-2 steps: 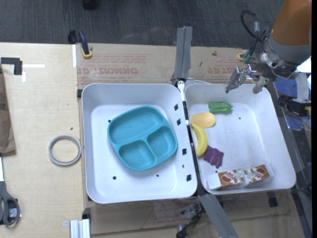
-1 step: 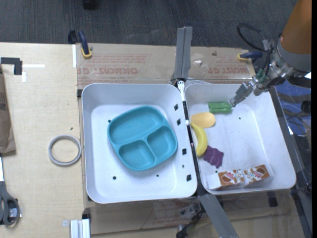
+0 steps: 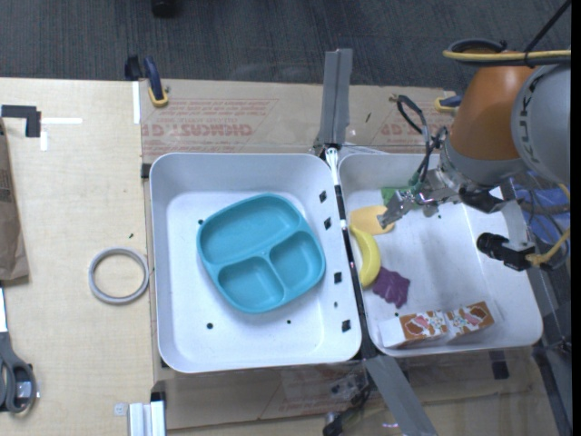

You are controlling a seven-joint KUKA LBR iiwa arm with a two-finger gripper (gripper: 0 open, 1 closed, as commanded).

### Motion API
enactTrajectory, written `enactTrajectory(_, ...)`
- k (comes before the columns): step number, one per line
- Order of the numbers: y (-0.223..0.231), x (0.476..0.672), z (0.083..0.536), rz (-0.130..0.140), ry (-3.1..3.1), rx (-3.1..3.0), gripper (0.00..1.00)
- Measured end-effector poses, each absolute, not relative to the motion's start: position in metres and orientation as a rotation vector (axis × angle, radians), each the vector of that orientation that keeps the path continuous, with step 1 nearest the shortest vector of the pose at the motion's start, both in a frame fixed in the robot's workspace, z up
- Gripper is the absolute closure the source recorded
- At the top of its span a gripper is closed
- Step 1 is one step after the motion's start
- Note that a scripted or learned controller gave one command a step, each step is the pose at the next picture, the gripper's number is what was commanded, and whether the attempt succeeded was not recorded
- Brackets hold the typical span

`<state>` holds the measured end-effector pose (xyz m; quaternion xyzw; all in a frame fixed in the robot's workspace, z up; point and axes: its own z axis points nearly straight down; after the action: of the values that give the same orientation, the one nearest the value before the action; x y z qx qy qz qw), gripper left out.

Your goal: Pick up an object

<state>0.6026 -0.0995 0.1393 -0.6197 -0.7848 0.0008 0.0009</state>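
Far left on the wooden bench (image 3: 73, 180): brown paper-like item (image 3: 11, 216) at the edge, scissors (image 3: 14, 381) at lower left, grey tape ring (image 3: 119, 274) lying flat just left of the bins. Blue clamp (image 3: 152, 78) at the bench's back edge. Left white bin (image 3: 172, 334) holds a teal divided plate (image 3: 260, 252), three compartments, sitting flat near the middle, slightly rotated. Grey divider post (image 3: 337, 94) stands between the two bins at the back. Right white bin (image 3: 472, 280) has the objects: yellow banana (image 3: 367, 254) along its left wall, curved, top end near the gripper; purple grape-like toy (image 3: 391, 285) just right of the banana's lower end, touching or nearly so; small green item (image 3: 392, 193) at the back, mostly hidden by the gripper; printed orange-and-white carton (image 3: 434, 325) lying on its side against the front wall, well apart from the banana's top. Arm (image 3: 495, 116) comes in from the right, orange band over the right bin's back corner. Gripper (image 3: 398, 209) is low inside the right bin, tip just beside or on the banana's upper end; contact unclear. Claw state: cannot tell, too small and cluttered with cables. Nothing seen lifted off the bin floor.
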Motion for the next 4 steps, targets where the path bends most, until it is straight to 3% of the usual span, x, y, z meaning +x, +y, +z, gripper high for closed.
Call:
enactTrajectory(1, -0.11, 0.634, 0.092, 0.001, -2.452, -1.963, 0.0)
enactTrajectory(2, -0.13, 0.627, 0.092, 0.001, -2.441, -1.977, 0.0)
enactTrajectory(3, -0.124, 0.659, 0.117, 0.0, -2.477, -1.935, 0.0)
enactTrajectory(4, -0.121, 0.659, 0.093, 0.001, -2.463, -1.953, 0.0)
